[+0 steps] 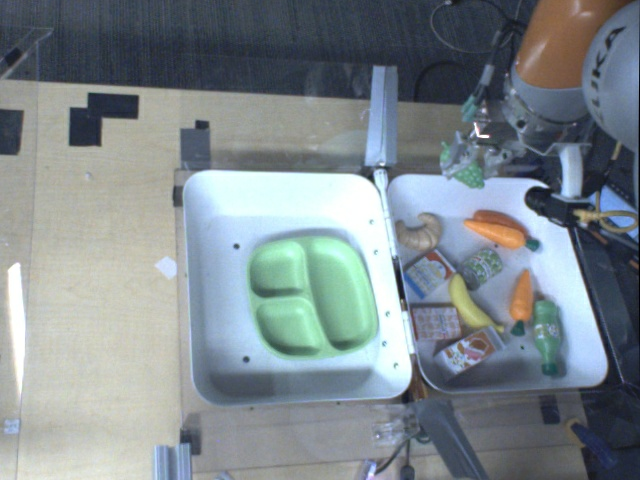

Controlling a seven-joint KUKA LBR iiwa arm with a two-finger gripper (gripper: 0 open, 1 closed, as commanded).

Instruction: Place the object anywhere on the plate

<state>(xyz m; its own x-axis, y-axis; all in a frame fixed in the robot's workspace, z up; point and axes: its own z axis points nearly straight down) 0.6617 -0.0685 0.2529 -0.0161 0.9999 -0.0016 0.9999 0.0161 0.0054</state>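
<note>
Plate (310, 293) unobstructed; banana (470, 303), carrots (497, 230) right bin (590, 358).

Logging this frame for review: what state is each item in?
end effector: above the right bin's far rim, gripping a small green object
green plate: in left bin, nothing on it
banana: lying in right bin
green bottle: lying on its side

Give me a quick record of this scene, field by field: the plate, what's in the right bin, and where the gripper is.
plate: green, three compartments, in the left bin
left bin: white
right bin: white
right bin contents: banana, two carrots, green bottle, green can, small cartons
gripper: above the right bin's far edge
gripper contents: a green and white item appears between its fingers
</note>
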